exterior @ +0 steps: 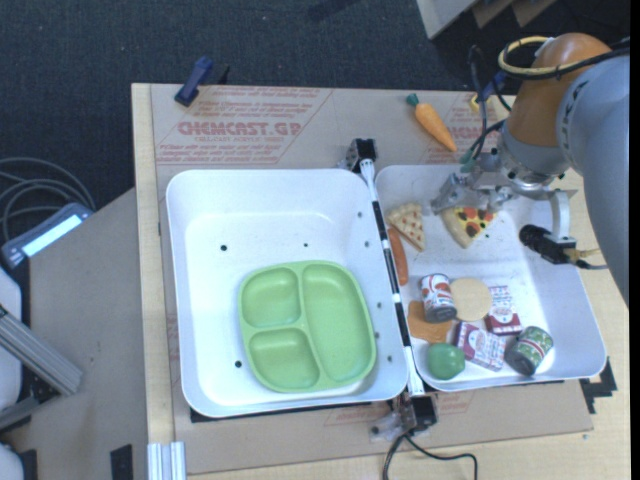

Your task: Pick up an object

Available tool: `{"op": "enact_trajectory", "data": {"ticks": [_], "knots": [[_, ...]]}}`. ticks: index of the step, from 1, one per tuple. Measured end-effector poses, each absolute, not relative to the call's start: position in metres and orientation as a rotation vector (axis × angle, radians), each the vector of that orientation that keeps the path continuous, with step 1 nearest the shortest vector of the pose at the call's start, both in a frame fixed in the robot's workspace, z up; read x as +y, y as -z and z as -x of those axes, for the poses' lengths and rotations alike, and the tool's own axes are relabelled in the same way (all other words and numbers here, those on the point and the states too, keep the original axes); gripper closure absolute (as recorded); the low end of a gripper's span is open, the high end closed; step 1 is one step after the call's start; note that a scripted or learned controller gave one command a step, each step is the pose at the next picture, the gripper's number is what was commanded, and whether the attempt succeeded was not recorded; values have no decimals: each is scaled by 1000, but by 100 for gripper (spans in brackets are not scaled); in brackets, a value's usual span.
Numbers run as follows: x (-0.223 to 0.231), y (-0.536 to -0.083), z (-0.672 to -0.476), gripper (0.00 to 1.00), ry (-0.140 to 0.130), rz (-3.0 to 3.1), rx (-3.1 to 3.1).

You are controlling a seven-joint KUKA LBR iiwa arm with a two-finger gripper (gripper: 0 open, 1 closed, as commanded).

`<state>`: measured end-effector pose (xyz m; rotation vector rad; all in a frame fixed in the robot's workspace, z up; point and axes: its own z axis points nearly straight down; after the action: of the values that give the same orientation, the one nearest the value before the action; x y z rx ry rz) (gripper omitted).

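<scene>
The tool (470, 196) hangs low over the far end of the right bin (560, 298), its jaws spread wide, gripping nothing. The pizza slice (468, 224) lies directly beneath it, so the coming move looks like a short straight descent.

We look down from one fixed camera above the bench (250, 128), at a slant and from some way off, taking in both white bins, the left bin (200, 208) and right bin (570, 298), with the arm (590, 98) entering from our right.
</scene>
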<state>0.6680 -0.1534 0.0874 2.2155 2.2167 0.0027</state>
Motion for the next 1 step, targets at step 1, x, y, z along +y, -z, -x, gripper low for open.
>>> {"op": "enact_trajectory", "data": {"ticks": [1], "knots": [[-182,-88,-587,0,-3,-2217,2216]]}}
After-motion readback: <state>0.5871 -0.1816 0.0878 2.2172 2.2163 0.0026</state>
